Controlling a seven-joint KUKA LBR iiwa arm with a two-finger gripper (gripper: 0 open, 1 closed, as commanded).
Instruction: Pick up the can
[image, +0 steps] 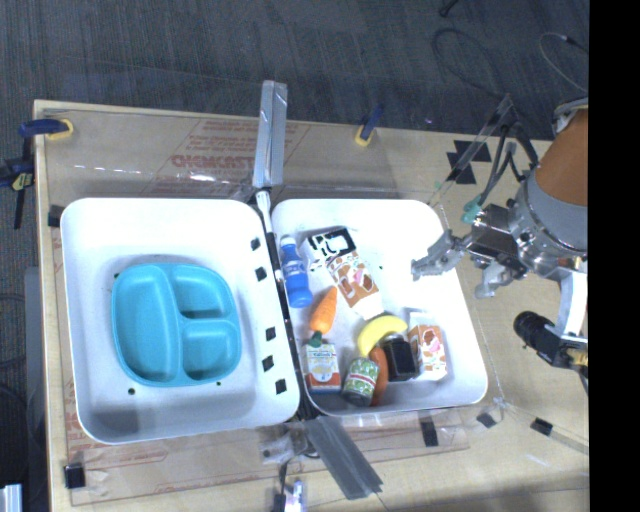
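Here, line by line:

Arm: the grey arm with its orange band (565, 160) reaches in from the right of the camera view, its wrist above the right rim of the right bin.

Gripper: the gripper (455, 265) hangs over the right side of the right bin (400, 215); two fingers show, one pointing left toward the bin's middle and one lower, and there is a gap between them with nothing in it.

Can: the can (362, 381), green and red, lies at the near edge of the right bin, just beside a small green-and-white carton (322, 364) and touching a dark object (399, 358). It is well apart from the gripper.

Other contents of the right bin: a blue bottle (294, 272) by the left wall, a carrot (322, 311), a banana (378, 331), a printed pouch (353, 278), a black-and-white card (331, 241), and a small box with red print (428, 350).

Left bin: the left bin (90, 400) holds a blue divided plate (175, 322) lying flat near its middle.

Bench: both bins sit side by side on the bench (130, 150), touching along the middle.
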